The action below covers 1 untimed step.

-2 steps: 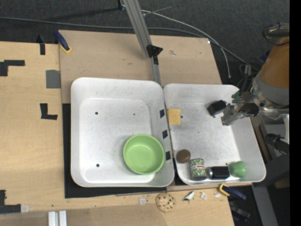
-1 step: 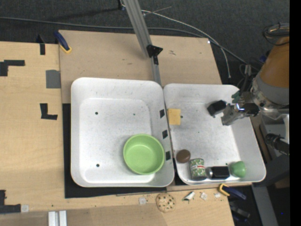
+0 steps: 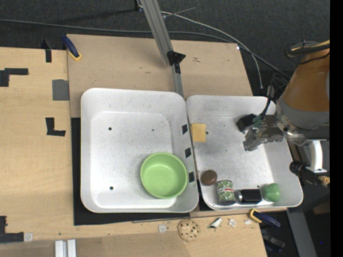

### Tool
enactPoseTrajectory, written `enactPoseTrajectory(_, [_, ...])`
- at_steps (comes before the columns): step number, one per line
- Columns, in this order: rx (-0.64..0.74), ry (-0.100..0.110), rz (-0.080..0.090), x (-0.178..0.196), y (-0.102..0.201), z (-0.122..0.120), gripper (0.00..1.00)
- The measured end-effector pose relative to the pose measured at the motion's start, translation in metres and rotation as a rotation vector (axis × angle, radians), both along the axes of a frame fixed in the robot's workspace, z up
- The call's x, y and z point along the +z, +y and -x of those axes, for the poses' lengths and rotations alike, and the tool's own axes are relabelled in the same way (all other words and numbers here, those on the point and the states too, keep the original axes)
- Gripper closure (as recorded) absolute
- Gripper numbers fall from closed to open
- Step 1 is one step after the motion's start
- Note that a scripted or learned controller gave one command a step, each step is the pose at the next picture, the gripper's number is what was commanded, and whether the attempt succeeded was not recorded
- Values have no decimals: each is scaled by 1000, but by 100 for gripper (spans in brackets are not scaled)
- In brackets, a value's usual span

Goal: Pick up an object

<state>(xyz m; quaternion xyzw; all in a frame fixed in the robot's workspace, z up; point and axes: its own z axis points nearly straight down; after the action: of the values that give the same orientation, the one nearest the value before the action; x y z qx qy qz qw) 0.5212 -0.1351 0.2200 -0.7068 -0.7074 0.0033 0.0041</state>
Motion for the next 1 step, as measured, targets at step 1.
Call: enactPoseTrajectory(1, [-1,0,0,-66,0,-2,0])
